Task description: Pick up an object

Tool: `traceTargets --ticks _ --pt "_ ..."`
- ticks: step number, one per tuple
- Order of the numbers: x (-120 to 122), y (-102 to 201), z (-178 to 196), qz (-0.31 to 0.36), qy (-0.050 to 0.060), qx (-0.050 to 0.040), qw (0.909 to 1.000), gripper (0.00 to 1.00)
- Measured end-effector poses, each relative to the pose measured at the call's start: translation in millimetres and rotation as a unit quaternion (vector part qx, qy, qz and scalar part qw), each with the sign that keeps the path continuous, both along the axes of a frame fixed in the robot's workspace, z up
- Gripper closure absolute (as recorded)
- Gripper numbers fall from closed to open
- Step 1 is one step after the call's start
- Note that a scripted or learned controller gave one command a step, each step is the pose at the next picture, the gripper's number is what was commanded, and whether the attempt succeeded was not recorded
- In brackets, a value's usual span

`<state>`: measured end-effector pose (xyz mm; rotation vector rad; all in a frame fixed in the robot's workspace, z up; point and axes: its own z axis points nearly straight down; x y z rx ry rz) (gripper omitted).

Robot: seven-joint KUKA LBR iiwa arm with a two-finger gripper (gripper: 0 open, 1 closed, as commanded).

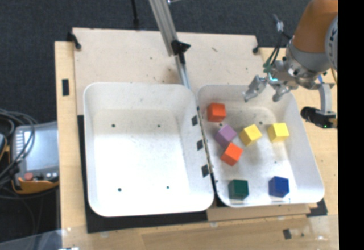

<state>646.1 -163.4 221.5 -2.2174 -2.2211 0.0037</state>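
Fingers spread wide on the gripper (266,92), holding nothing, up over the back of the right bin (301,129); could slip off the yellow block (249,134), squeezed against the purple block (226,133).

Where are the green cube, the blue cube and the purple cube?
green cube (239,188), camera view, middle of its top face
blue cube (278,185), camera view, middle of its top face
purple cube (226,133), camera view, middle of its top face
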Motion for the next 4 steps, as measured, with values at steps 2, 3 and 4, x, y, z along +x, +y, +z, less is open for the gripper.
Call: traceTargets --ticks 2,3,4 --pt "0 1 -39 0.001 0.0 -0.0009 1.0 0.0" --pt "2 10 -89 0.001 0.0 -0.0006 1.0 0.0" --pt "3 8 -103 0.0 -0.003 -0.0009 1.0 0.0"
